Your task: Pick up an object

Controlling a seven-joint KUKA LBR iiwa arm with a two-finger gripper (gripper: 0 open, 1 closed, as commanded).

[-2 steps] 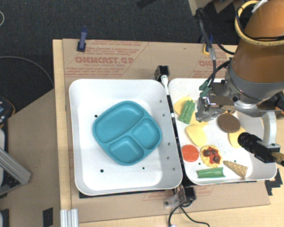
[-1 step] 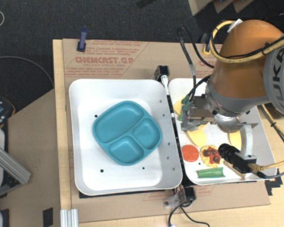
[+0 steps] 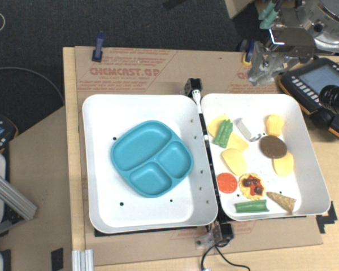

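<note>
On a cardboard-covered worktop, two shallow white bins sit side by side. The left bin holds a blue divided plate, lying flat near its middle. The right bin holds a scatter of toy food: a green pepper leaning over a yellow piece, a pale yellow wedge, a brown round cookie, a yellow chunk just above the cookie, a yellow slice just below it, a red tomato slice, a small pizza piece beside the tomato, a green bean near the front wall, and a tan triangular cracker. The jaws hang above the worktop behind the right bin, well apart from the food, with nothing seen between them; whether they are released or clenched cannot be told.
</note>
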